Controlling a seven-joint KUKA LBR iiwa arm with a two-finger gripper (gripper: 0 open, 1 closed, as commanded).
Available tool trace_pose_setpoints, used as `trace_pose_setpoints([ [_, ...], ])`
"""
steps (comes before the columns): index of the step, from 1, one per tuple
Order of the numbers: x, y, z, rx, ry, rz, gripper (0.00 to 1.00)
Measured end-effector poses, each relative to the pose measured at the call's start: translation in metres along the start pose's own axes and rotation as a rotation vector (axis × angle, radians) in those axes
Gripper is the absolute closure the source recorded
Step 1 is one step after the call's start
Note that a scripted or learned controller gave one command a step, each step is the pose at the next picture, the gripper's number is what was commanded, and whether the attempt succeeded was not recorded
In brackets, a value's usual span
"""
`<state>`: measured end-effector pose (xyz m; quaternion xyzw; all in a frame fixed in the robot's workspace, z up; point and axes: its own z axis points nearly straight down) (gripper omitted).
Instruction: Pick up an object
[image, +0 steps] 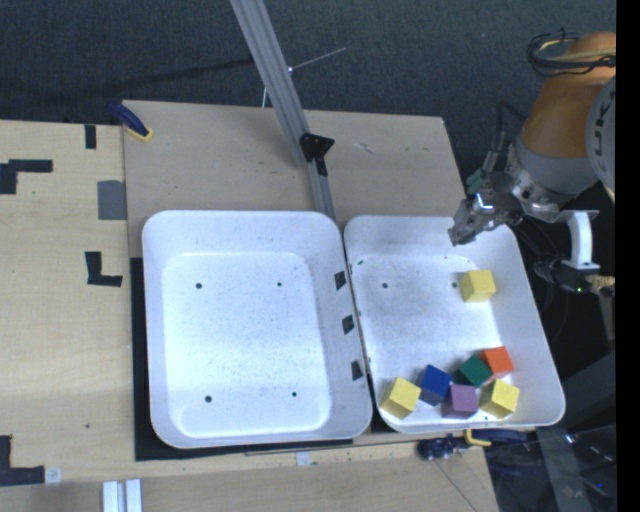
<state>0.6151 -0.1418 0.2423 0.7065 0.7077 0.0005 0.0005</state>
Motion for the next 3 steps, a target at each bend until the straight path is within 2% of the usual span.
trace_pose_setpoints([
  [1,0.06,0.004,-0.005,0.001,0.002,-0.006,1.0],
  [3,0.164,0.018,0.012,0.003,0.001,-0.006,1.0],
])
